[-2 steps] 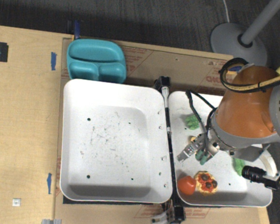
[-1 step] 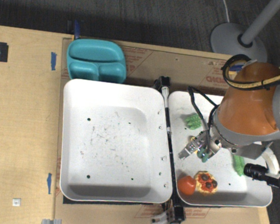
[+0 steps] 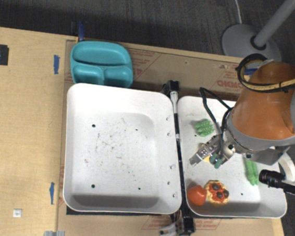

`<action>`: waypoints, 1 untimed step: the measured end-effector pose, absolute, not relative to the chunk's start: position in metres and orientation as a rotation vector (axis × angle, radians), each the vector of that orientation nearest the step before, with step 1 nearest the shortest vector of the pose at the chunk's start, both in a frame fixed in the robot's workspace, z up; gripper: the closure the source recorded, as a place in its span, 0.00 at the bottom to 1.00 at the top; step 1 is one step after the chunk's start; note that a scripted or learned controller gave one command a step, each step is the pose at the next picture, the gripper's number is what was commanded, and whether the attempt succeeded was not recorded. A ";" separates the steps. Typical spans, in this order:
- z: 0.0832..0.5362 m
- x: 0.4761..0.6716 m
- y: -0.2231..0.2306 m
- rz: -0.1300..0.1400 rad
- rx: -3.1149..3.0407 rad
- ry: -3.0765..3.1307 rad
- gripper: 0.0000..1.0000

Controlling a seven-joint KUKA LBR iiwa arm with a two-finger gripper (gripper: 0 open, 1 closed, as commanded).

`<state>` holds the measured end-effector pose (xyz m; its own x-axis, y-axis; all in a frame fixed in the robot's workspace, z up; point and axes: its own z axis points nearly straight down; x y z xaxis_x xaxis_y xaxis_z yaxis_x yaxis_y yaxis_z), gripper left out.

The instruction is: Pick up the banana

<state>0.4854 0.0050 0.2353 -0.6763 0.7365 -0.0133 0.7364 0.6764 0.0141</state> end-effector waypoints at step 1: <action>0.246 0.487 0.005 0.014 1.253 2.856 1.00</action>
<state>0.4867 0.0053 0.2455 -0.6769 0.7358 -0.0169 0.7356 0.6772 0.0174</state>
